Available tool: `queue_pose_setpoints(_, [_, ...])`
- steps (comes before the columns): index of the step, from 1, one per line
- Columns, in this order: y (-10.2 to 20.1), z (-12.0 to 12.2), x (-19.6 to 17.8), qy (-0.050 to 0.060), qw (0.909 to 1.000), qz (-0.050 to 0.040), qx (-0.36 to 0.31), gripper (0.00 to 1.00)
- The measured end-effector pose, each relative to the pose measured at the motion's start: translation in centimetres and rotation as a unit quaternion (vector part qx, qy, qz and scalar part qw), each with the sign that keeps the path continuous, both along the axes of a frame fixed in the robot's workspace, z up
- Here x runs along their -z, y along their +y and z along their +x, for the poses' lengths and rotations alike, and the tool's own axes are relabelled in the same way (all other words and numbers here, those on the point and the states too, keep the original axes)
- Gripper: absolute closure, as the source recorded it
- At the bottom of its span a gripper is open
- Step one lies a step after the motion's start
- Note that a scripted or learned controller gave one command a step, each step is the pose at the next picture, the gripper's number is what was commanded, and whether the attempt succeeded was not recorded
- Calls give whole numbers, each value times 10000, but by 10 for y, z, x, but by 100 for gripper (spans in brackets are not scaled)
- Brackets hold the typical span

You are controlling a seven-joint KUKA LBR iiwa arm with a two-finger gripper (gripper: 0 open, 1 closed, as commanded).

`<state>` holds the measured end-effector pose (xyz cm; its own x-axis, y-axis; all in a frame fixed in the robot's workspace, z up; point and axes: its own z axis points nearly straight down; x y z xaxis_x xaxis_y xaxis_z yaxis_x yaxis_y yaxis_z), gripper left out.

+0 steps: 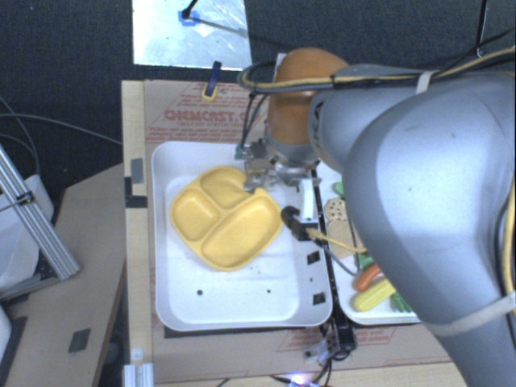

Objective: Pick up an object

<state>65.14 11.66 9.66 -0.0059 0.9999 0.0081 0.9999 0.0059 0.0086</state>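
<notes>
Overhead, arm closes in on yellow tray

Low over the left bin (173,309), the end effector (260,168) hangs at the yellow divided tray's (224,224) one o'clock rim, possibly touching it; whether its fingers are spread or pressed together cannot be told. The tray lies flat in the bin's middle. A pinch on that thin, sloped rim could slip off, or tip the wide tray so it drags against the bin wall. The grey arm (419,192) sweeps in from three o'clock, orange band (302,95) above a downward-pointing wrist. Toy food (372,289) sits in the right bin at five o'clock.
</notes>
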Motion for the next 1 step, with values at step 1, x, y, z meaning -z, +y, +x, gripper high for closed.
queue_pose_setpoints(1, [-22,-78,-250,-24,10000,-26,9,100])
